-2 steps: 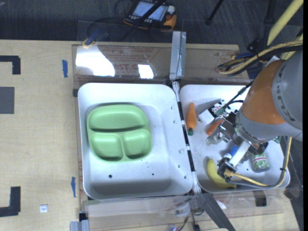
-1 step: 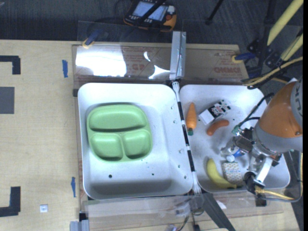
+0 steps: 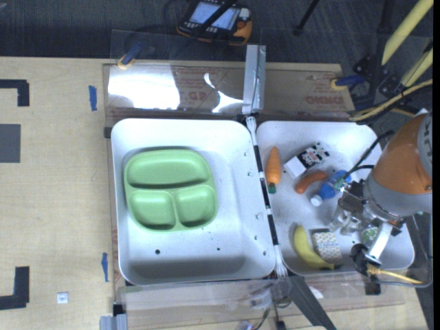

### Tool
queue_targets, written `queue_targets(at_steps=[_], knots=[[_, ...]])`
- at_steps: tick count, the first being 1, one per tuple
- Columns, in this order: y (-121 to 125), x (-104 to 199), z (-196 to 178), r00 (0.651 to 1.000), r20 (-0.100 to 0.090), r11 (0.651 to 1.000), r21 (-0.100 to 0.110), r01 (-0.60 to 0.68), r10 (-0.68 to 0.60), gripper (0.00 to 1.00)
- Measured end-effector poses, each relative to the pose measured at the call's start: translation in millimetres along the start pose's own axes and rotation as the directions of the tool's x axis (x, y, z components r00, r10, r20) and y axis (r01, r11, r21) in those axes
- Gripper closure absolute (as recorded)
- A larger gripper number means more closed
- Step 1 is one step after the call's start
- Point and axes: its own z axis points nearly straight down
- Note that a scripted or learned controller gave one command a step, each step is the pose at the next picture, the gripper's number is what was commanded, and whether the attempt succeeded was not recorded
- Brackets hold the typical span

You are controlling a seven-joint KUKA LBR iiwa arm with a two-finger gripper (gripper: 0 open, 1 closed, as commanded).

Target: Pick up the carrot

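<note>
Right bin (image 3: 402, 253), near end: claw (image 3: 352, 220) hanging low over the clutter, arm (image 3: 405, 163) reaching in from the right; its metal parts are blurring into the items beneath, so whether it is open or closed cannot be told, and nothing is showing between its tips
Banana (image 3: 306, 247): lying at the near wall of the bin, just left of the claw, a speckled item (image 3: 328, 245) touching it, too blurred to identify
Blue item (image 3: 330, 186) and orange-red item (image 3: 311, 181): lying mid-bin, shapes unclear, partly crowded by the wrist cabling
Carrot (image 3: 273, 166): lying lengthwise against the bin's left wall, well apart from the claw, free of neighbours, so likely open to a grasp from above
White box (image 3: 307, 158): sitting beyond, print unreadable
Left bin (image 3: 234, 253): holding a green tray (image 3: 170, 185), three compartments
Worktop (image 3: 48, 184): far edge carrying a clear screen, glare masking what is behind it
</note>
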Motion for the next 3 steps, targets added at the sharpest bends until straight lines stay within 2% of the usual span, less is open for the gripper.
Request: queue_targets(at_steps=[1,2,3], knots=[[29,107,-72,0.987,0.000,0.987,-0.003,-0.162,0.162,1.00],[3,105,-128,0.996,0.000,0.996,-0.004,-0.084,0.084,1.00],[32,46,-116,0.865,-0.001,0.865,-0.002,-0.502,0.502,1.00]])
